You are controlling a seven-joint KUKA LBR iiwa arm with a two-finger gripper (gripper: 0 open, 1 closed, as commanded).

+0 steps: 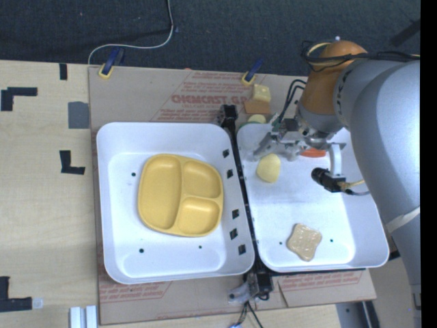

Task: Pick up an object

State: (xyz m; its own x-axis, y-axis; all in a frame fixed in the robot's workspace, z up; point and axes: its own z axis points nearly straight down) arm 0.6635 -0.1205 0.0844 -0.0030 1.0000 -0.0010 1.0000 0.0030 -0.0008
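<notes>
Nearby, a smooth rounded yellow lump (268, 168) rests.

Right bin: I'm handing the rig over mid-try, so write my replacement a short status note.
Gripper: low over the right bin's upper left part; open or shut cannot be told.
Pale yellow lemon-like piece: on the bin floor just below the gripper.
Toast-shaped piece: near the front edge.
Yellow divided plate: in the left bin.
Done: nothing seen lifted.
Left: grasp and lift one piece.
</notes>
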